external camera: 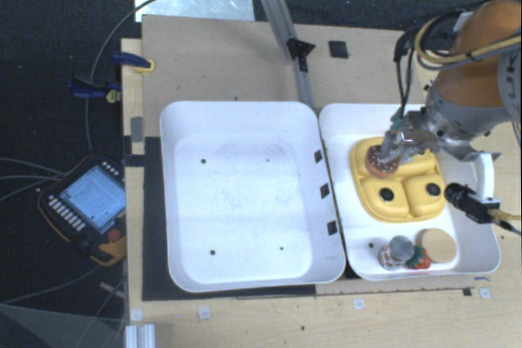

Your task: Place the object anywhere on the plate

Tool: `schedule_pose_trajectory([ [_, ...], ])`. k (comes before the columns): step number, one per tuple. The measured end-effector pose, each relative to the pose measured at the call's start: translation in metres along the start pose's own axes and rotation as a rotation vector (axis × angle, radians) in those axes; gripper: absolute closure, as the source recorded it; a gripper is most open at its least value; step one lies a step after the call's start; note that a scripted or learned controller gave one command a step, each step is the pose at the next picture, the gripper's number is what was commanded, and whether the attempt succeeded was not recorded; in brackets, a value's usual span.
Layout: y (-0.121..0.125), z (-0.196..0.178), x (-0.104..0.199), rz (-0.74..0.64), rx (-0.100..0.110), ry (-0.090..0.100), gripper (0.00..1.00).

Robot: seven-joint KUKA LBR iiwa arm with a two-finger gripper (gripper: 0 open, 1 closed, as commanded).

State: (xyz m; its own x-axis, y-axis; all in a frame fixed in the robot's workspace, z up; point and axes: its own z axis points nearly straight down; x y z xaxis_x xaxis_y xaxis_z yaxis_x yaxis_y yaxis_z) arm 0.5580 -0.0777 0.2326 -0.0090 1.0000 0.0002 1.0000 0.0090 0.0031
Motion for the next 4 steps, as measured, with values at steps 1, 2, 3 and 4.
schedule_pose_trajectory([
  [1, 0.016, -0.007, 0.058, -0.003, -0.001, 0.002, 1.00],
  [2, 0.035, 0.007, 0.112, -0.002, 0.001, 0.002, 1.00],
  [3, 0.060, 0.002, 0.160, -0.002, -0.001, 0.003, 1.00],
  [4, 0.068, -0.003, 0.217, -0.002, 0.000, 0.003, 1.00],
])
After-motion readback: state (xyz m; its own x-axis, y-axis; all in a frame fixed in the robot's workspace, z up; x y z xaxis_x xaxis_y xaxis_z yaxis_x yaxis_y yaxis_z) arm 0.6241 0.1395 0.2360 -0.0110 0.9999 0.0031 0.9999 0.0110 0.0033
